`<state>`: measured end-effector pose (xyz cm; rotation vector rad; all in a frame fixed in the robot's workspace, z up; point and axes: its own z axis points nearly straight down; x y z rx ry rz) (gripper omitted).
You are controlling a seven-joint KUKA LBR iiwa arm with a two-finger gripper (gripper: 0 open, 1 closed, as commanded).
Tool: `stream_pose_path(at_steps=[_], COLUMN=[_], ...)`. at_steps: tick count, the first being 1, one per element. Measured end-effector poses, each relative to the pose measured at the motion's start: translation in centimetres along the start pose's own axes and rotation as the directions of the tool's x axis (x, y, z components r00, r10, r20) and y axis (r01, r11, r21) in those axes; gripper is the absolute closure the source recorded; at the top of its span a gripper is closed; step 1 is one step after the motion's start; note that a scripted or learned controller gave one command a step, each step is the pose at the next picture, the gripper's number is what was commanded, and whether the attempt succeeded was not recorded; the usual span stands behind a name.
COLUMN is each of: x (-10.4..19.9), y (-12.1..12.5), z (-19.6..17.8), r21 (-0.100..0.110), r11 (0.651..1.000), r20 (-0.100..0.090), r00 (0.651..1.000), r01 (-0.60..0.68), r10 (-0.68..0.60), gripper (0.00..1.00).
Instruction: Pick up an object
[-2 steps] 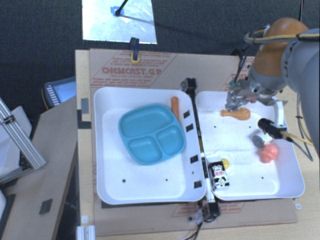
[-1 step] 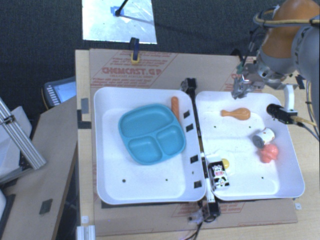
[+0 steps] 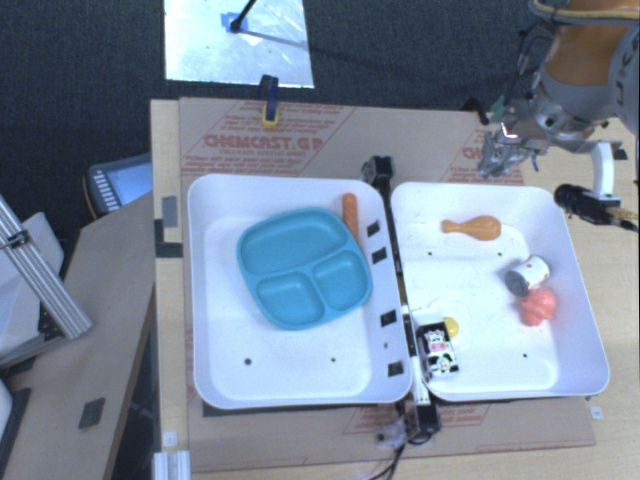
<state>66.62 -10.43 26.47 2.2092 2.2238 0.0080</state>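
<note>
Gripper [image 3: 497, 158] up at far right, just past far rim of right bin [image 3: 575, 268], over bare cardboard; nothing seen between fingers, but too small/blurred to tell how far open. Arm [image 3: 590, 43] w/ orange band coming in from top right corner, prob. parked clear so bin contents stay in camera sight. Pick candidates all in right bin: orange drumstick toy [image 3: 473, 228] near far side, closest to gripper, lying flat, apart from others, so prob. easiest target; small white cup [image 3: 526, 273] on its side just beside pink lump [image 3: 537, 307] at right wall; black-white toy [image 3: 437, 351] w/ yellow bit against divider, near side. Left bin [image 3: 215, 298]: blue divided plate [image 3: 303, 279], orange stick [image 3: 350, 215] at its far edge. Task not begun, nothing lifted yet.
</note>
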Motion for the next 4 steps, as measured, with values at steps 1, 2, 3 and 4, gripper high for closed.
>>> stream_pose_path(at_steps=[1, 2, 3, 4], x=[5.1, 10.2, 16.3, 21.6], y=[-1.8, -2.3, -3.3, -4.3], z=[1.2, 0.8, 1.2, 1.6], r21=[0.009, 0.007, 0.008, 0.008], r11=[1.000, 1.000, 1.000, 1.000], r20=[-0.002, -0.002, -0.004, -0.003], r00=[1.000, 1.000, 1.000, 1.000], r01=[0.002, 0.002, 0.004, 0.003], r10=[-0.002, -0.002, -0.004, -0.002], gripper=[1.00, 1.00, 1.00, 1.00])
